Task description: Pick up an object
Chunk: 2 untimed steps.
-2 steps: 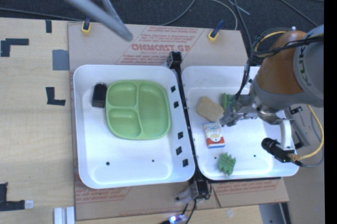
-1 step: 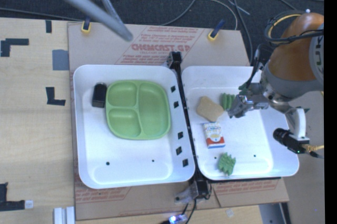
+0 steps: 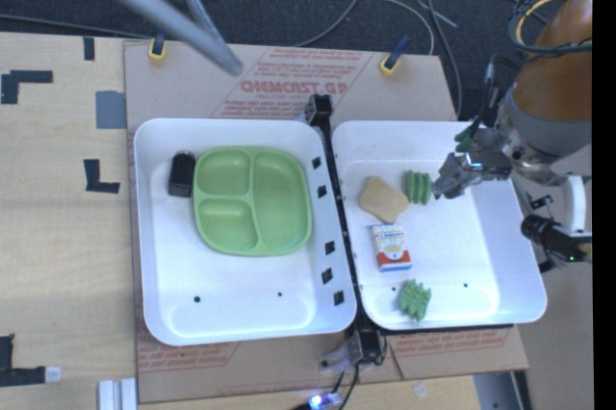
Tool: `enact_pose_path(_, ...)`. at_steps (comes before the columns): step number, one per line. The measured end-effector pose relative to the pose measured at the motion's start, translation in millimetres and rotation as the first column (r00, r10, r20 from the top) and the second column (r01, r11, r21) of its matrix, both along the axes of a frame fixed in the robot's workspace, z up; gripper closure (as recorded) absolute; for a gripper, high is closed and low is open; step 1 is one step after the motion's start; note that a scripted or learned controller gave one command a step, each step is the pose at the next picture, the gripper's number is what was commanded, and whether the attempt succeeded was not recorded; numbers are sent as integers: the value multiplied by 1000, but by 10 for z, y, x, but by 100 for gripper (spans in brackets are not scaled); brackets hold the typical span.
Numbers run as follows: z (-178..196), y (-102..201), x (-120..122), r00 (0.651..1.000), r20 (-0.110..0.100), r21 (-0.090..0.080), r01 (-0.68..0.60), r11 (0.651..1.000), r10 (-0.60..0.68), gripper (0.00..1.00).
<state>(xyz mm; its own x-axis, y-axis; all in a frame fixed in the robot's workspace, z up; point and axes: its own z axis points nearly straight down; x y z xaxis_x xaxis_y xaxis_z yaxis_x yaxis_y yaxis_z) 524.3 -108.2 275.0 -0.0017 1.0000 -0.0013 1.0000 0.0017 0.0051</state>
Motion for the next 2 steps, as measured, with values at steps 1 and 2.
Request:
enact_pose_path(1, -12, 478, 257, 1000, -5, 2, -5, 1000, 5, 100)
enact_pose_path(2, -61, 1061, 419, 1000, -6, 2, -5, 1000, 5, 100)
